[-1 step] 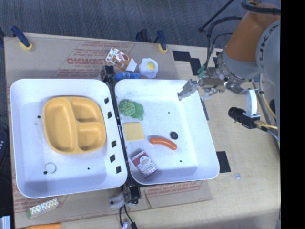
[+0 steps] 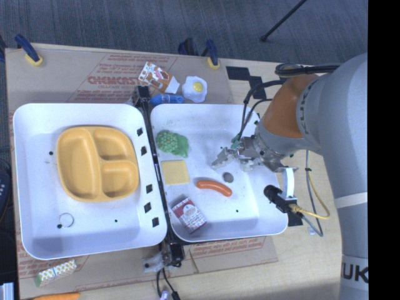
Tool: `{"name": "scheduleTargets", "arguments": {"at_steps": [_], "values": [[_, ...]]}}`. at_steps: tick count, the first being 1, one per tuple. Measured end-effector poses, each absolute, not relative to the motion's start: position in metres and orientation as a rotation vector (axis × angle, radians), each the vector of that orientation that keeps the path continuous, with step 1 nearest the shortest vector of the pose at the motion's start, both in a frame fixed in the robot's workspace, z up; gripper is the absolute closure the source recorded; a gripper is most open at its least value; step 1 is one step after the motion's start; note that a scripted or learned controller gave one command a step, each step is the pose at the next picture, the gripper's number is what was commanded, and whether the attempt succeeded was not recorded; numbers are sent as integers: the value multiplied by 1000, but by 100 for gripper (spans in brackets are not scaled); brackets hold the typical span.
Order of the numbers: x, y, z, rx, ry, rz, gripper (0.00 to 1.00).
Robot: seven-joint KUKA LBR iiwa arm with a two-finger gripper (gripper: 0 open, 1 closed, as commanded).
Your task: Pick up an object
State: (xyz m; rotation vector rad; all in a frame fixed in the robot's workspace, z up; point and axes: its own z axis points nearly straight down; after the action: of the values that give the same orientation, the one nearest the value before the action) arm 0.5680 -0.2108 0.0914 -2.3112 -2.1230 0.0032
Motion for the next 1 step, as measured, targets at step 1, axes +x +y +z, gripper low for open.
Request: {"name": "scheduleTargets", "arguments": {"at_steps": [1], "values": [[476,-139,91,-2053,-2369,2,0]]}}
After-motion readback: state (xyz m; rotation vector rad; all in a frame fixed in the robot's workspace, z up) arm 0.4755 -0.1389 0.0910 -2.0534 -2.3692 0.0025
